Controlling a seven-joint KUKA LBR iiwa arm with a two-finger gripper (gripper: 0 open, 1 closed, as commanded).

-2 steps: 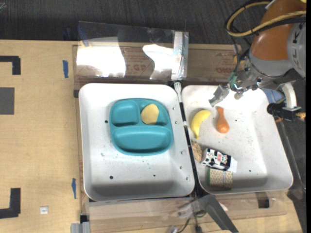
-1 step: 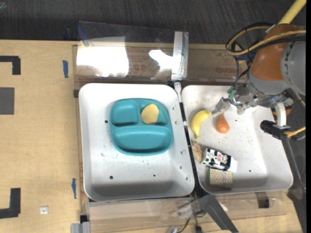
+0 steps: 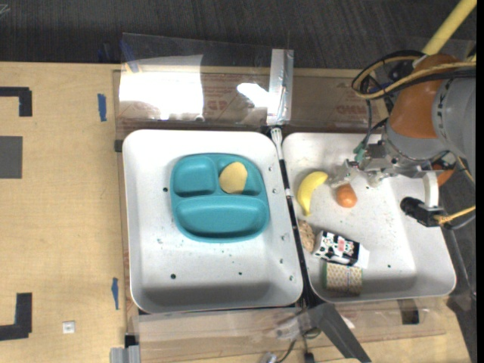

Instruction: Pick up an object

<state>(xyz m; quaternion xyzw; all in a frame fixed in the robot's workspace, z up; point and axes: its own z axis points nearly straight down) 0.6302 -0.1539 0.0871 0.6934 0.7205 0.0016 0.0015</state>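
While the tool (image 3: 355,170) hangs over the right bin (image 3: 401,271), an orange ball (image 3: 345,196) lies just below it.
Banana (image 3: 310,188) beside ball; tool's grip cannot be told.

A grey KUKA arm (image 3: 457,116) with a rounded orange band (image 3: 414,108) above its wrist carries looping yellow and black cables (image 3: 382,72) around the joint. Its gripper (image 3: 361,165) is a dark metal assembly, with a white bracket and black fitting (image 3: 422,210) alongside.
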